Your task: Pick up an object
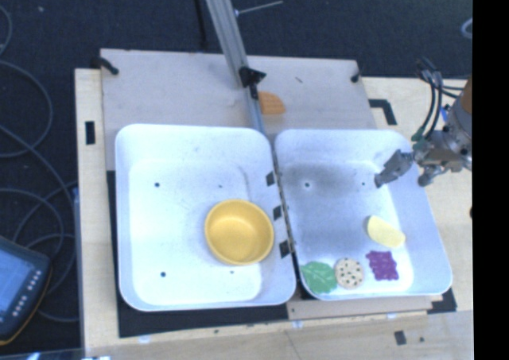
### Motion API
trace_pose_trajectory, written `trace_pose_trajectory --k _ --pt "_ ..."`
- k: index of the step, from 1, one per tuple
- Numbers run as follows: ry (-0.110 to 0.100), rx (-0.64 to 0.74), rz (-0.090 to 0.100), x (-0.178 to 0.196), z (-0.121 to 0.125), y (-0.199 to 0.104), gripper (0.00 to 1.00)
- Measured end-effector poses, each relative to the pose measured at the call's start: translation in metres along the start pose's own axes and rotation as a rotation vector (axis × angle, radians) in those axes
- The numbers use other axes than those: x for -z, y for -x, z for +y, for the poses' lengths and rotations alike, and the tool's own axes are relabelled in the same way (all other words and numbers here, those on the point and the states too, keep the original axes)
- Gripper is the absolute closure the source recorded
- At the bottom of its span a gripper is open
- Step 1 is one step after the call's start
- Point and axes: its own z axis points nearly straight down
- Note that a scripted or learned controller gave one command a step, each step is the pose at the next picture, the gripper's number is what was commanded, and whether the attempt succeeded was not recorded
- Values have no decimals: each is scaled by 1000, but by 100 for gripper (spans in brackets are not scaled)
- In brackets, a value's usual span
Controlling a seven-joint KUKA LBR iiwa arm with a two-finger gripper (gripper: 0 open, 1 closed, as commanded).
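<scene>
Camera view: tool point(407, 169) seen spread, nothing pinched, over right bin point(334, 152) far-right edge. Yellow piece point(386, 231), purple piece point(382, 265), cookie point(348, 272), green piece point(319, 276) clustered at near wall; wall collision or grazed neighbours judged likely.

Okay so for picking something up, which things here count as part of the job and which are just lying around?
Part of the job:
- gripper, over the right bin's upper right edge
- yellow bowl in the left bin
- yellow piece, purple piece, cookie, green piece in the right bin

Just lying about:
- orange object behind the bins
- tablet at far left
</scene>
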Motion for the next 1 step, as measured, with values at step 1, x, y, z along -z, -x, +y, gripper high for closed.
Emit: trace_pose_trajectory --k 1 --pt "0 -1 0 0 0 0 0"
